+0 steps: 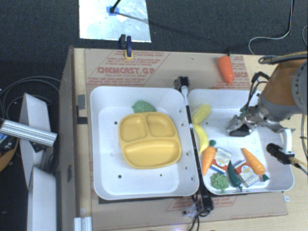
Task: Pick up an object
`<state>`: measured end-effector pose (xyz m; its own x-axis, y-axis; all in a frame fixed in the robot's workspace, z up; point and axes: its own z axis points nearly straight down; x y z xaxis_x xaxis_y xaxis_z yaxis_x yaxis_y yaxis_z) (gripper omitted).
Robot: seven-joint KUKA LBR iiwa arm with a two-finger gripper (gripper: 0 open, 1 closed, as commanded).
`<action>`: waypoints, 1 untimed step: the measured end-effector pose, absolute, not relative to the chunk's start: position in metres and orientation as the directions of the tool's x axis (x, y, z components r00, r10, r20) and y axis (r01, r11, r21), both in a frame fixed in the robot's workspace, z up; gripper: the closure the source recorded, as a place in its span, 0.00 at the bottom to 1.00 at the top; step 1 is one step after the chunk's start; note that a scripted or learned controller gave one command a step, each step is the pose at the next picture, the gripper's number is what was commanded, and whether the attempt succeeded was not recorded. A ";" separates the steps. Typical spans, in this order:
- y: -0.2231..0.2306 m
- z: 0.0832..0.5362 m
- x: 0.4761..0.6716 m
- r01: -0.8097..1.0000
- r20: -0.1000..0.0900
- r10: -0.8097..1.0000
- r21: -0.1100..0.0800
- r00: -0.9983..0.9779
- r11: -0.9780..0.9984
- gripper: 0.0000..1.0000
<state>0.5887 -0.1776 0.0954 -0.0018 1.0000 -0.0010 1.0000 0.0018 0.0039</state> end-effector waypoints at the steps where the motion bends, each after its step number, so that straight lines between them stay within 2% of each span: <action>1: -0.111 0.084 0.569 1.000 0.001 1.000 0.001 -0.003 0.003 1.00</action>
